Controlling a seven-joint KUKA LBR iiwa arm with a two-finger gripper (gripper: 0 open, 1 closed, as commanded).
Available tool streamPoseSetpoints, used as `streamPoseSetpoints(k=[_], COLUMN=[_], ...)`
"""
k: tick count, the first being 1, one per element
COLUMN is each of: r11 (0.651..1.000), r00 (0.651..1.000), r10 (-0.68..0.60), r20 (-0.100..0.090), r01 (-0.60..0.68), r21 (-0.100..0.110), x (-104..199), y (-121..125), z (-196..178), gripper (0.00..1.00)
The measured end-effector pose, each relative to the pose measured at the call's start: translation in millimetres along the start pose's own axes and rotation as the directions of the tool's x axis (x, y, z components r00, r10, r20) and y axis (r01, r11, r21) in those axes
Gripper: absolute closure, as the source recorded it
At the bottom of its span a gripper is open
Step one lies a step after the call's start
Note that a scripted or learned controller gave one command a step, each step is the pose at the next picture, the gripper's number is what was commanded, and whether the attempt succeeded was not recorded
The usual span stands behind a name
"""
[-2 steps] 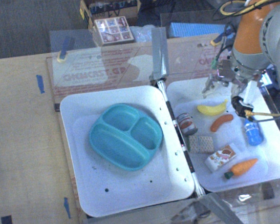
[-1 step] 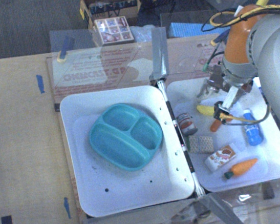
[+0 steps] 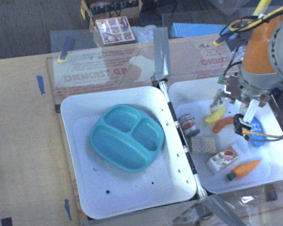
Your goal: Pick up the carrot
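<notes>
The carrot (image 3: 243, 169) lies in the lower right of the frame, near the bottom edge of the right bin (image 3: 282, 166). A small carton (image 3: 223, 160) sits just above it, a bit to the left. The pincer (image 3: 236, 100) hangs higher up over the same bin, close to a yellow banana (image 3: 216, 115) and well apart from the carrot. I cannot tell if the pincer is open or closed. A blue plate (image 3: 127, 137) lies in the left bin (image 3: 90, 195).
</notes>
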State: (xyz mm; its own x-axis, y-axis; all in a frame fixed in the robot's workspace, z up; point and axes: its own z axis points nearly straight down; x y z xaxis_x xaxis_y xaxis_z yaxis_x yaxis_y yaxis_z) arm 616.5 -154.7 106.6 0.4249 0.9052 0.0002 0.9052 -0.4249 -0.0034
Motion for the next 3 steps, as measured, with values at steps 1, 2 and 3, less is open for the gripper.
streamPoseSetpoints(k=[1, 2, 3], r11=[0.978, 0.969, 0.969], r00=[0.978, 0.969, 0.969], r10=[0.209, -0.249, -0.245], r20=[-0.003, 0.001, 0.001], r01=[-0.209, 0.249, 0.245], r21=[-0.008, -0.01, -0.013], x=[-0.4, 27.0, 26.3], y=[-57.8, -17.6, -16.6], z=[19.6, 19.5, 9.1], gripper=[0.0, 0.0, 1.0])
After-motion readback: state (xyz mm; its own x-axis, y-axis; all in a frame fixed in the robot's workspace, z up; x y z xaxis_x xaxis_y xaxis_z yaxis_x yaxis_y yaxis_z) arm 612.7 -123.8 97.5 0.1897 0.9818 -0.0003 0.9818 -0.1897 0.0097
